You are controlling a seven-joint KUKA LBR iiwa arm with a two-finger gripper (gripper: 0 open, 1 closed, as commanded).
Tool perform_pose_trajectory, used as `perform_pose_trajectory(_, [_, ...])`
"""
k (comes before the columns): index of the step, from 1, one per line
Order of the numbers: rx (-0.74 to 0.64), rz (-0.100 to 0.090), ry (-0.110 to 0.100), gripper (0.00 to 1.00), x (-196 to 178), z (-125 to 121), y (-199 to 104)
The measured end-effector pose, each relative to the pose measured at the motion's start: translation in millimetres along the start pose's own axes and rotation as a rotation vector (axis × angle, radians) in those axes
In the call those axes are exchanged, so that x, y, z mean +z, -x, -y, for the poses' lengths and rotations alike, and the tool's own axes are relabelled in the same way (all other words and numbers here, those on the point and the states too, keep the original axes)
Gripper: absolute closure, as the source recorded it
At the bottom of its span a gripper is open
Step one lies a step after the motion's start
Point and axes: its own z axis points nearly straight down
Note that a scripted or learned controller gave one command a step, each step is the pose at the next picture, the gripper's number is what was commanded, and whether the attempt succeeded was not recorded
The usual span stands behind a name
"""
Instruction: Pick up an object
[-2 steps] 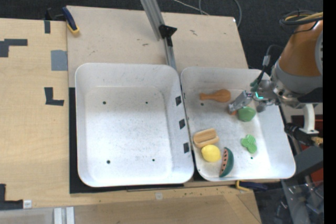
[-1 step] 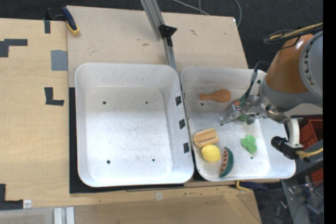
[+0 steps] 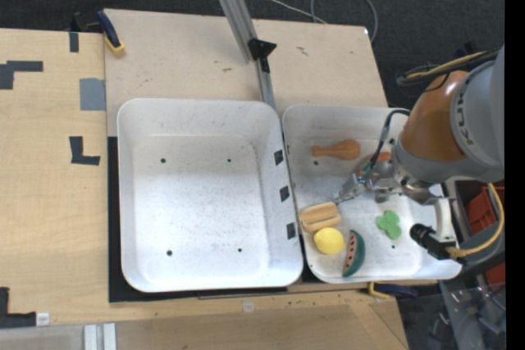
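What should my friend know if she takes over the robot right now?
Gripper: low inside the right bin, nothing seen between its fingers.
Things in that bin: brown wooden piece, bread roll, yellow ball, watermelon slice, green piece. The gripper is nearest the bread roll.
Done: nothing lifted yet.
Left: grab one thing and raise it.

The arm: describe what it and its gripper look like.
The arm is bulky, rounded and grey, with a broad orange band above the wrist. The gripper is a small grey metal assembly. Yellow and black cables loop below it, near a black cylindrical fitting.
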Motion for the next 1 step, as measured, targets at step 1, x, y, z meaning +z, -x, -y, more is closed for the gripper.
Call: perform_pose_trajectory(1, [-0.001,-0.002,0.0,1.0,-12.1,-0.4,-0.7])
